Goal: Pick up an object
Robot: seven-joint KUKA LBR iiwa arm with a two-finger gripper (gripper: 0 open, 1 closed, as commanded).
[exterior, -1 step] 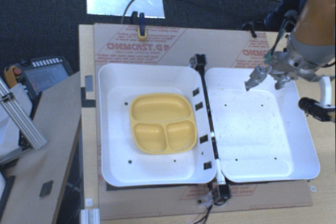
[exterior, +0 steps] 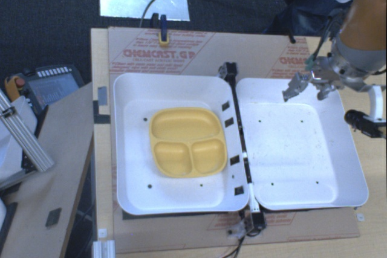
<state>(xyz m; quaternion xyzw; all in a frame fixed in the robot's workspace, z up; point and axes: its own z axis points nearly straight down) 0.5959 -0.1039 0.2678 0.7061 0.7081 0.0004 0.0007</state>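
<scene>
Yellow tray sits flat in left bin, untouched. Gripper hangs w/ fingers spread, nothing btwn them, over right bin — prob. not yet on approach.

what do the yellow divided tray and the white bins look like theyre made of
Yellow three-compartment tray: likely moulded plastic, matte, with soft rounded edges and even colour. Two shallow white bins: probably thin formed plastic, smooth and slightly glossy, with rounded corners and a curved lip.
</scene>
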